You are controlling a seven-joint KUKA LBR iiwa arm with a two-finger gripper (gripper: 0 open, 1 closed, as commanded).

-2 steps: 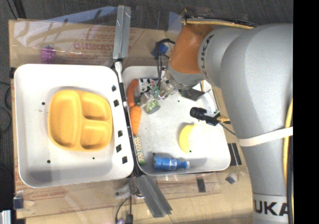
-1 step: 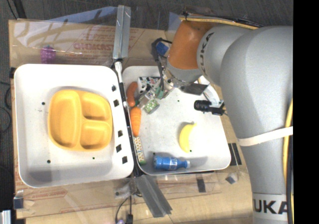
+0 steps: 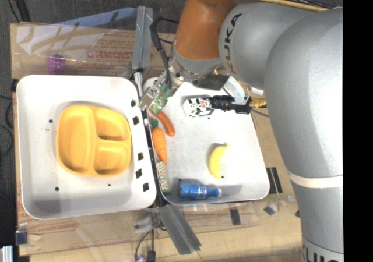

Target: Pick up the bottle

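- Left bin (image 3: 29, 138): 1 yellow divided plate (image 3: 93, 138), nothing to pick here.
- Gripper (image 3: 156, 99): hovers at the far left corner of the right bin (image 3: 250, 156). Spread or pressed together: cannot tell from this angle.
- Carrots (image 3: 159, 145): 2 orange pieces, along the left wall between gripper and target. Risk: a wrong grab if the descent comes early.
- Blue bottle (image 3: 198, 191): 1, lying on its side against the near wall, well apart from the gripper. Risks: the wall blocks closing, and the round body rolls or slips out.
- Banana (image 3: 217, 160): 1, just beyond the bottle; it could be nudged.
- Bins: 2.
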